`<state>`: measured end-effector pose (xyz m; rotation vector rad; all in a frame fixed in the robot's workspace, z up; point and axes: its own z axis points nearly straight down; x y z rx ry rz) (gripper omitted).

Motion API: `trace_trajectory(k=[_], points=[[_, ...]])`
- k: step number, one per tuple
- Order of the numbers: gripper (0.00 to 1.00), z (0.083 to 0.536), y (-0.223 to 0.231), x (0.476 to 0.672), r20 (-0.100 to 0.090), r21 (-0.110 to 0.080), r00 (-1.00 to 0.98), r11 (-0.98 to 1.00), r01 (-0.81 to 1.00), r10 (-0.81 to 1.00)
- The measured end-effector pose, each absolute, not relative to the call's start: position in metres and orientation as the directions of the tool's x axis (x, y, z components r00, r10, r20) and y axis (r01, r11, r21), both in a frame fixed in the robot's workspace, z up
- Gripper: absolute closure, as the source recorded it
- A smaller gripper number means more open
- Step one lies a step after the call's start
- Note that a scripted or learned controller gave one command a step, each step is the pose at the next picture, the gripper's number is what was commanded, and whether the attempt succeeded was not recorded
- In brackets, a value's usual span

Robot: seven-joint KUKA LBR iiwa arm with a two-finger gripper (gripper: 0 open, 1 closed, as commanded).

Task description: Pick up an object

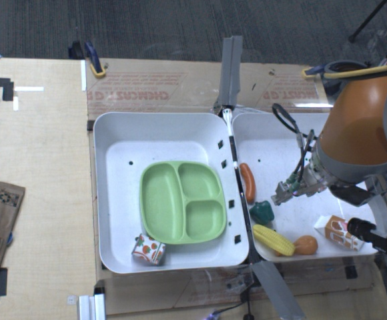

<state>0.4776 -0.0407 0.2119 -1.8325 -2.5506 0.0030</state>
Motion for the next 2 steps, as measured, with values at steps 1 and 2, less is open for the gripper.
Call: trace_trajectory(k=[1, 2], points=[[1.00, 0.262, -0.030, 0.479, -0.002, -0.001, -0.237, 0.237, 0.972, 0.972], [1.00, 0.201, 0.002, 0.477, 0.000, -0.003, -0.340, 0.340, 0.941, 0.941]])
